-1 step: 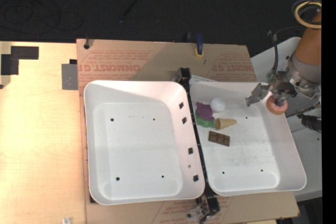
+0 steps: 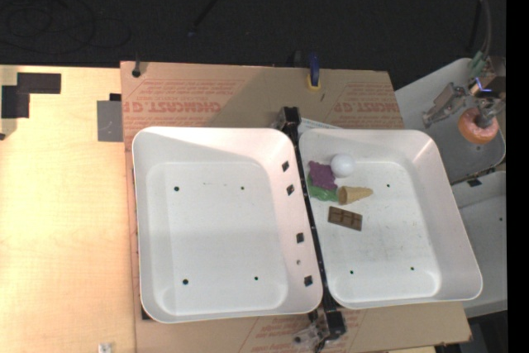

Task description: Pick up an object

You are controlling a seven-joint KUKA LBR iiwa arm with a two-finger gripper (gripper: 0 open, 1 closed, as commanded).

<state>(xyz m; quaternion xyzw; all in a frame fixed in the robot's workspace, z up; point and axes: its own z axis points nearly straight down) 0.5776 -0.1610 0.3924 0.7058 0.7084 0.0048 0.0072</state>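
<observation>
Pre-reach step judged: the gripper (image 2: 453, 103) is parked off the right bin (image 2: 450, 186), its state cannot be told, nothing seen held; objects lie down-left of it — white ball (image 2: 342, 165), purple piece (image 2: 321, 174), cone (image 2: 355, 194), brown bar (image 2: 345, 218); a reach and descent are needed.

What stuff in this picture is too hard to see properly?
- Gripper, camera view: small and at the right edge, so its fingers can't be judged.
- Purple toy and green piece in the right bin: too small and blurry to name.
- Brown bar: its surface pattern is too small to read.
- Metal part below the bins: cut off by the bottom edge.
</observation>
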